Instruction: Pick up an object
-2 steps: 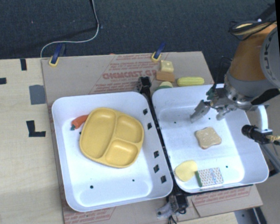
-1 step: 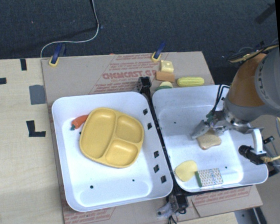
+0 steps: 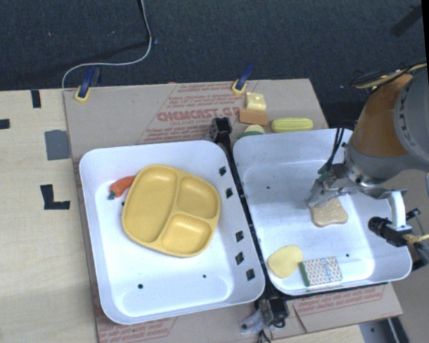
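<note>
Partly hidden: pincer (image 3: 327, 197) over toast slice (image 3: 330, 214), right bin (image 3: 274, 161); grip state unclear.

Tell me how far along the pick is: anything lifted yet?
Done: the tool is down in the right bin, at the tan slice. In hand: nothing visibly; the slice lies flat on the bin floor. Left: gripping and lifting it.
</note>
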Controlling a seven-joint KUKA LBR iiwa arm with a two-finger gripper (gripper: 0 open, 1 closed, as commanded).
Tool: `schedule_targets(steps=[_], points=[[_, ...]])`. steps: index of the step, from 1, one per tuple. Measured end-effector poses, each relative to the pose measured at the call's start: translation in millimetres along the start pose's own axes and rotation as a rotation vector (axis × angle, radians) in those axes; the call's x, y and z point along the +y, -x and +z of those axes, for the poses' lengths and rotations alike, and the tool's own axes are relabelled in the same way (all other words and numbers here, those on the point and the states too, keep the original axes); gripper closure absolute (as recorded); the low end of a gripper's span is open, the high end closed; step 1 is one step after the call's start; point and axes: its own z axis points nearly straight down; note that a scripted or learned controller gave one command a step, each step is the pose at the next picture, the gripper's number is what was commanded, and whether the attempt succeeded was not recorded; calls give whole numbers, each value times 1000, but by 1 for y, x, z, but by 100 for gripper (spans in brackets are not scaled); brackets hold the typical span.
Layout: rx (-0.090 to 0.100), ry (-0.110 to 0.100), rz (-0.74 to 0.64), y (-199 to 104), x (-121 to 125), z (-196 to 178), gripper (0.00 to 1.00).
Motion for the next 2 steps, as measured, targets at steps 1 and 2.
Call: schedule_targets(steps=[1, 2], points=[[7, -4, 1, 40, 0, 11, 100], [4, -12, 3, 41, -12, -28, 100]])
